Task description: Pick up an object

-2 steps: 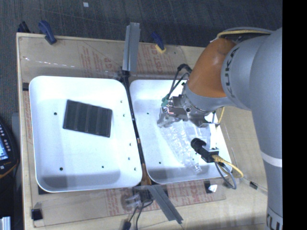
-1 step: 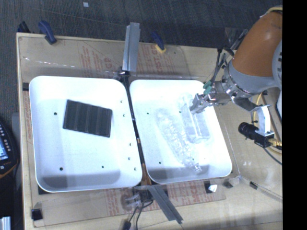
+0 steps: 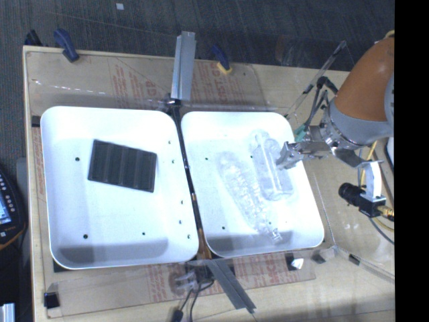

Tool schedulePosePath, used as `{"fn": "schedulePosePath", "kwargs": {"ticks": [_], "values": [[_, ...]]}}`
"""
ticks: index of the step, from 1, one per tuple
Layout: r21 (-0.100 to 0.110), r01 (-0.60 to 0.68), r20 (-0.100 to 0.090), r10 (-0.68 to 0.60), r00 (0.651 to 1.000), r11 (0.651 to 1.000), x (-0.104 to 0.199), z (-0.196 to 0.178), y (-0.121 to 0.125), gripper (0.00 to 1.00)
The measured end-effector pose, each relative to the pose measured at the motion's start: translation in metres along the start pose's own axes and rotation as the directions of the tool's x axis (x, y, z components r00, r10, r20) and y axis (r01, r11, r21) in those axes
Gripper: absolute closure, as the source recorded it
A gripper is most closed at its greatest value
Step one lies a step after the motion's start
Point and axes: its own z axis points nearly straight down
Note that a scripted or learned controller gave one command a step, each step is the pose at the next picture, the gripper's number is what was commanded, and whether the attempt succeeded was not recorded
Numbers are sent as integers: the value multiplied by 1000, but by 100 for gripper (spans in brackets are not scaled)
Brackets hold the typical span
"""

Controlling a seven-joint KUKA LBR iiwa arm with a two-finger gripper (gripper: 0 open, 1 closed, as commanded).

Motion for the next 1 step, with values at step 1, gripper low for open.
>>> {"fn": "schedulePosePath", "kwargs": {"ticks": [1], "values": [[0, 0, 0, 0, 1000, 1000, 0, 0, 0, 0]]}}
